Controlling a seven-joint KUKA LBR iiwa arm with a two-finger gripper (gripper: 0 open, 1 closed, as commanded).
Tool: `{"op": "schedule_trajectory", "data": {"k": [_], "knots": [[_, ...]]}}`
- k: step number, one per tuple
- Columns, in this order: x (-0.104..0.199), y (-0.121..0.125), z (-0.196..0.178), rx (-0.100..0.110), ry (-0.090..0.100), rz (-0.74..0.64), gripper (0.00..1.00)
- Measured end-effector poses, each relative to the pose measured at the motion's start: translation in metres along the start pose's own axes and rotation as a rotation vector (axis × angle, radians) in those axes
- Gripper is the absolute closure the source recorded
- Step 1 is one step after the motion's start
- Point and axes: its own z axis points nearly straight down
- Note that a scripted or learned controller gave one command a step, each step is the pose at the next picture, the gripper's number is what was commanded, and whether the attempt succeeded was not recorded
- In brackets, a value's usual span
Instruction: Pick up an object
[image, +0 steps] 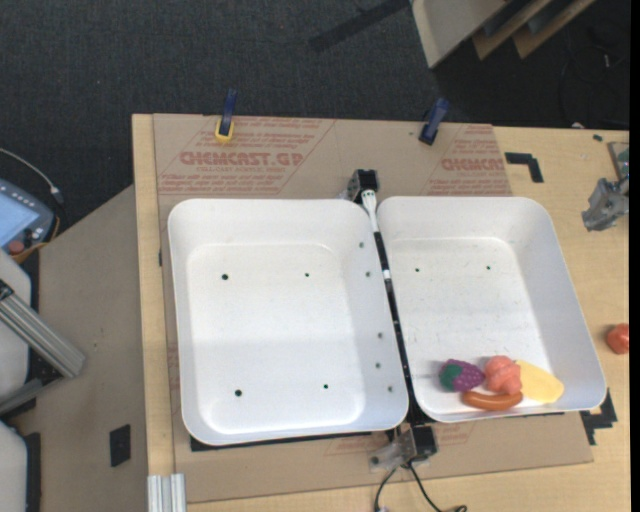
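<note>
Left bin (200, 330) open, toys (498, 382) crowd right bin's (540, 250) near corner

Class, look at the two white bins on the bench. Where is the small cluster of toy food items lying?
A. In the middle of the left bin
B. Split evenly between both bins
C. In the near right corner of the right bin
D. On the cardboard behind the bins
C: the purple piece, orange-red piece, yellow piece and sausage-like piece sit together in the right bin's near right corner.

Two bins sit side by side on the surface (150, 300), the left bin (190, 300) beside the right bin (560, 260), whose near corner holds four small items (497, 383) clustered together, touching one another.
</note>
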Motion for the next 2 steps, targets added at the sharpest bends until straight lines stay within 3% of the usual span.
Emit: {"op": "schedule_trajectory", "data": {"k": [1, 2], "knots": [[-0.002, -0.018, 0.037, 0.037, 0.021, 0.004, 1.00], [-0.002, -0.015, 0.024, 0.027, 0.018, 0.003, 1.00]]}}
